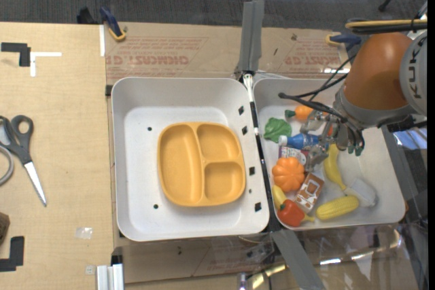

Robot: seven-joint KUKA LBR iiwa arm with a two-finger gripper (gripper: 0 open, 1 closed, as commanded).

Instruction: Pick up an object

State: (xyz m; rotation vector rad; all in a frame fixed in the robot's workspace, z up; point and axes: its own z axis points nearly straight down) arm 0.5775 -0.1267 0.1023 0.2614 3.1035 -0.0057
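Here arm bent down, claw (pixel 325 140) low in right bin (pixel 387 214) among toys.

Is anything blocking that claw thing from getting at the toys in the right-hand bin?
Nothing visible stands in the way. The tool hangs directly above the toy pile in the right bin, close over the blue-and-white item, with the orange pumpkin and a banana beside it. The toys are crowded together, so a clean grab looks tricky.

The right bin (pixel 387 214) is crowded along its left side with a pumpkin (pixel 288 174), red pepper (pixel 291 213), corn (pixel 337 207) and banana (pixel 333 169) close together; the left bin (pixel 129 166) has bare floor around the yellow tray (pixel 201 164); scissors (pixel 26 153) lie on the table (pixel 54 214).
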